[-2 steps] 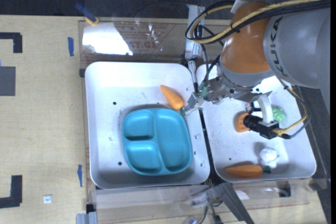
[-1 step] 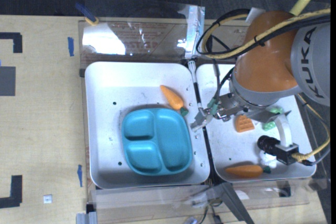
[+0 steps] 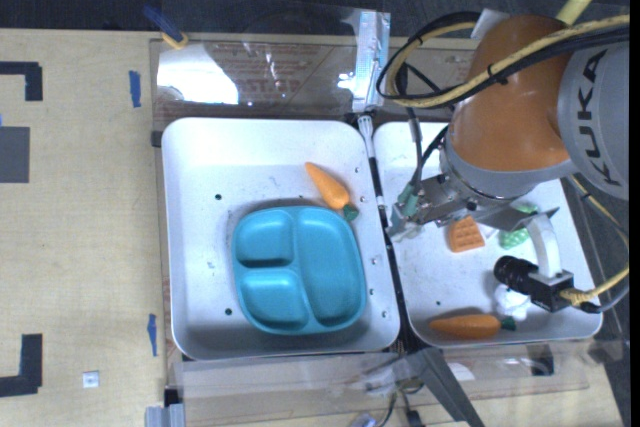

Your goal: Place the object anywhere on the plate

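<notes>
The KUKA arm (image 3: 520,105) reaches in from the right and hangs over the right bin (image 3: 425,290), its orange band covering much of that bin's far half. The left bin (image 3: 190,165) holds a blue divided plate (image 3: 298,267), with a toy carrot (image 3: 328,184) lying just beyond the plate's far right corner, close to the rim but not on it. The gripper (image 3: 418,211) hovers low near the right bin's left wall; whether its jaws are spread or pressed together cannot be made out, and nothing shows between them.

The right bin also holds a second carrot (image 3: 464,323) at its near edge, an orange waffle-like block (image 3: 465,236) and a small green piece (image 3: 514,238).

Which object is meant is unclear. A good pick would take one squarely across its narrow width, lift clear of the divider between the bins, and release over a plate compartment.

The wrist hides the bin's far part.
</notes>
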Controlling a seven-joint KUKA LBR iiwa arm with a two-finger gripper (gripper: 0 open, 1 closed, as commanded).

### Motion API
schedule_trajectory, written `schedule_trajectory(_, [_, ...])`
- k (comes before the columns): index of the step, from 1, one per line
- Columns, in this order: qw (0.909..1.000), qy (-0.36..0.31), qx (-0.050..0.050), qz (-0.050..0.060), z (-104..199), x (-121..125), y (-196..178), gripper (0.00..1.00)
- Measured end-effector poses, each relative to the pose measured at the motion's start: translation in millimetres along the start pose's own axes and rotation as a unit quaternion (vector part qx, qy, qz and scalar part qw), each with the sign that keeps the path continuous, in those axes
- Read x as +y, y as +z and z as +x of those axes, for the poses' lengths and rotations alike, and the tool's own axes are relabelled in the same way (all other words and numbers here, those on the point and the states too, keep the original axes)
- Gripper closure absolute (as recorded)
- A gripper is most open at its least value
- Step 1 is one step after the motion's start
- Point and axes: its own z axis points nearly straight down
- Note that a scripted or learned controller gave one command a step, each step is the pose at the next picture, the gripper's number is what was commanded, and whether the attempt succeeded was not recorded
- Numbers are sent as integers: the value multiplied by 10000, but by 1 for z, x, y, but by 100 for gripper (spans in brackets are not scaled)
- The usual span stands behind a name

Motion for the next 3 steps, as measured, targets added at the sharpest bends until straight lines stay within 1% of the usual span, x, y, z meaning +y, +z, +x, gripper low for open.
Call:
schedule_trajectory(1, [10000,2,0,3,0,0,0,0])
schedule_trajectory(2, [9844,1761,-5,5,94,14,79,0])
schedule_trajectory(3, [9803,1973,-4,-55,101,18,-69,0])
